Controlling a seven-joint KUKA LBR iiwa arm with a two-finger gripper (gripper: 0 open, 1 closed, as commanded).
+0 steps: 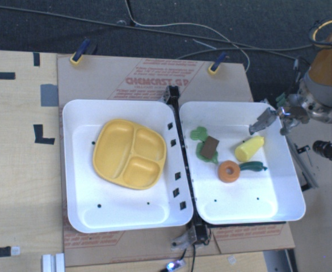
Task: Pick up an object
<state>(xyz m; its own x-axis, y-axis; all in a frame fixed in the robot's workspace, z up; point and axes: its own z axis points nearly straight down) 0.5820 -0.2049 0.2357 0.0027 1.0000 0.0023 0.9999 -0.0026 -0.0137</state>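
The right bin [279,205] holds a yellow corn-like piece [249,148], an orange ring [228,171], a dark teal piece [253,166], and a green leafy toy [200,141] with a brown block [210,147] on it. My gripper [272,121] hovers over the bin's upper right edge, just above and right of the yellow piece. Its fingers are spread apart with nothing between them.
A yellow divided plate [130,153] lies in the left bin [78,169]. A black divider with clips [177,152] runs between the bins. Cables [222,38] cross the dark floor behind the bench, and two yellow-blue clamps [79,52] hold the cardboard base.
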